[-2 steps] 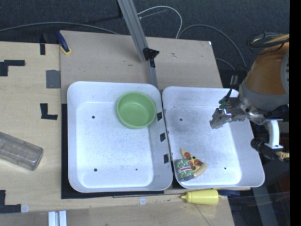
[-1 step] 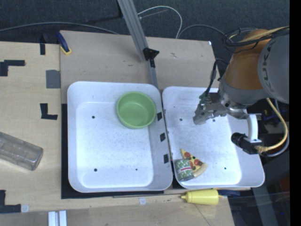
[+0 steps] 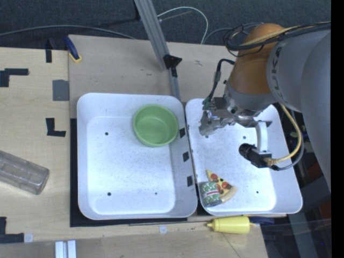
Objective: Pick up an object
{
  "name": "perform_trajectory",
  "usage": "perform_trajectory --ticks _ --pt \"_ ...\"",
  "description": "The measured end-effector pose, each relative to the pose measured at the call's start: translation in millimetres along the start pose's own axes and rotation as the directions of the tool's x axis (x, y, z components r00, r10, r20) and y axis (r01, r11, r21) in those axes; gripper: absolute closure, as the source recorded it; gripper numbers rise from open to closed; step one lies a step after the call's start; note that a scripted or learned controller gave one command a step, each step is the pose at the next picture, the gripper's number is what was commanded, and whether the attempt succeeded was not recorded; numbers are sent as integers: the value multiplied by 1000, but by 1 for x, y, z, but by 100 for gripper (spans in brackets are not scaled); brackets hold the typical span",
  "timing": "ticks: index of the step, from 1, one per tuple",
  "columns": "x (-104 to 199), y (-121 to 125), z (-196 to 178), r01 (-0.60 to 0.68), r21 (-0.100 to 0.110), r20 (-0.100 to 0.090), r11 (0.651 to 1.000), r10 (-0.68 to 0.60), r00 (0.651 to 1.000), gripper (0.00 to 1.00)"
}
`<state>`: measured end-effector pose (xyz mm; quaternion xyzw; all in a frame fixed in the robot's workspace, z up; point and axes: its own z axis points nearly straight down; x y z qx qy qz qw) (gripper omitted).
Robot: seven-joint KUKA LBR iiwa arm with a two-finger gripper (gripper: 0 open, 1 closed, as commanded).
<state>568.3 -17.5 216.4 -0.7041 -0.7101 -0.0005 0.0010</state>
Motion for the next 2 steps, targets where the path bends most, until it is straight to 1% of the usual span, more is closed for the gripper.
perform_trajectory --ticks 1,2 --pt "55 15 -2 -1 0 0 1000 1 1000 100" --pt "107 51 -4 -1 -1 0 1000 1 1000 100"
